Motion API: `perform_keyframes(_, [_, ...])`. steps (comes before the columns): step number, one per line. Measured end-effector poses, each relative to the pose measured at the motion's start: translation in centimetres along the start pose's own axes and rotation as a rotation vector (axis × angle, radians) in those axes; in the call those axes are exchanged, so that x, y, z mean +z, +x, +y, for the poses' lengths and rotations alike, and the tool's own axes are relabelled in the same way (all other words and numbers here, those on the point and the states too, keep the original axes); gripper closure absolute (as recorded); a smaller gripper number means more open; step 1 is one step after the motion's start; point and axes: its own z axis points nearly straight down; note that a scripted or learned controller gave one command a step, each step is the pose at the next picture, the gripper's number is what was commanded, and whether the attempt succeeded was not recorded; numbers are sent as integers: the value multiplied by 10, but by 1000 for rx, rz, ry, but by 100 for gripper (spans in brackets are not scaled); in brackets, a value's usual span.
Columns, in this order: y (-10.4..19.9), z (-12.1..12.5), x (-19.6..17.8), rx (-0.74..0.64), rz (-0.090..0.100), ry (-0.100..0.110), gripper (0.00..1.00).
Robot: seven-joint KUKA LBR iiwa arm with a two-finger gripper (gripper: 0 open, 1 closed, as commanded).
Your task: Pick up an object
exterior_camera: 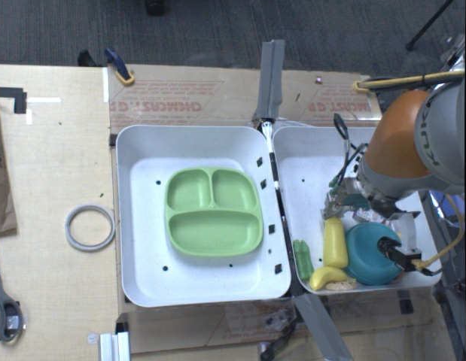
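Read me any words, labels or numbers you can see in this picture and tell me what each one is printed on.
"CHEMCAS...": my best reading of the red print on the cardboard sheet behind the left bin, seen upside down and blurred.
More red print on the cardboard behind the right bin: too blurred to read.
Brown paper bag: no legible print.

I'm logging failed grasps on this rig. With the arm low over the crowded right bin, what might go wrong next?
1. The claw sits just above the yellow bottle, which lies pressed against the teal kettle; a grasp may slip or nudge both.
2. The yellow banana and green stick crowd the right bin's front corner, leaving little room around them.
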Motion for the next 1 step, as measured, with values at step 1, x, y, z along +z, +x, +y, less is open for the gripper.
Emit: perform_keyframes(1, [84, 39, -92, -160, -2, -2, 100])
